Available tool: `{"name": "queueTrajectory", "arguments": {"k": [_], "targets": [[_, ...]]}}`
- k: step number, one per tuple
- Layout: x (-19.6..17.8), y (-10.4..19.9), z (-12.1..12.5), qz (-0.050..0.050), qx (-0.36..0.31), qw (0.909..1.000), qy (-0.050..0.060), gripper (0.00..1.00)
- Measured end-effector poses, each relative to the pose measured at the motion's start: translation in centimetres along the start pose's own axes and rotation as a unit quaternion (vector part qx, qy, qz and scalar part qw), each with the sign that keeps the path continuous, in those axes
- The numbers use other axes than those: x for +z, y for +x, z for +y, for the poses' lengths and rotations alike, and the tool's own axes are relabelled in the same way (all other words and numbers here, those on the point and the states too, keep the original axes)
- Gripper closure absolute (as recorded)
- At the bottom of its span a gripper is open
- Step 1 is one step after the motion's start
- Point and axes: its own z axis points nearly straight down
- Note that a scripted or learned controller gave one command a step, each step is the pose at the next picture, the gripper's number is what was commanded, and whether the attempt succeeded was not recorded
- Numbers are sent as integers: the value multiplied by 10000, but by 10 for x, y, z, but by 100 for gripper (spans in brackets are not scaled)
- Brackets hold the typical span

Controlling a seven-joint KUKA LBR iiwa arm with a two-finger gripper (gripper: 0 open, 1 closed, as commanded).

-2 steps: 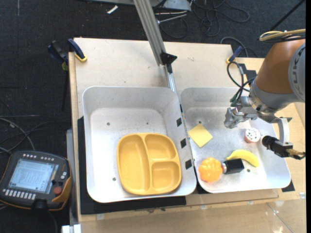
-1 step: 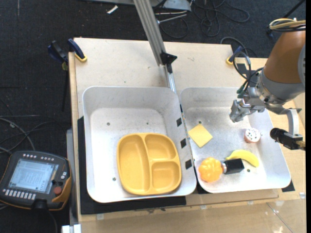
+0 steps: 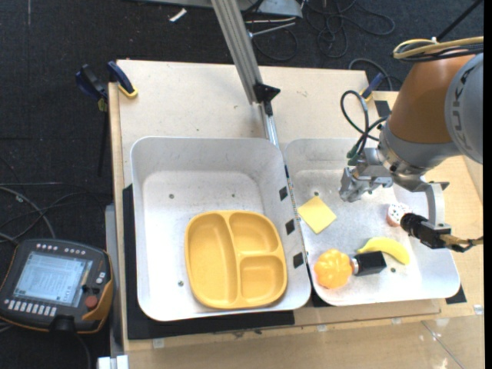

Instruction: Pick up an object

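The right bin (image 3: 430,283) holds a flat yellow square piece (image 3: 317,215), an orange ribbed ball-like object (image 3: 332,269) touching a small black block (image 3: 370,264), a yellow banana (image 3: 386,249) and a white die with red dots (image 3: 396,214). My gripper (image 3: 355,187) hangs over the back part of this bin, up and to the right of the yellow square and apart from it. Nothing shows between its fingers.
The left bin (image 3: 154,206) carries a yellow divided plate (image 3: 234,258). A slanted metal pole (image 3: 240,41) crosses above the divider between the bins. A teach pendant (image 3: 50,283) lies off the bench at lower left. Blue-and-yellow clamps (image 3: 115,79) sit at the bench's back left corner.
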Motion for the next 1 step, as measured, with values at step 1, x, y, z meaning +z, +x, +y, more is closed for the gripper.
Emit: {"name": "queueTrajectory", "arguments": {"k": [1], "targets": [[7, 54, -11, 3, -5, 10000, 5, 100]]}}
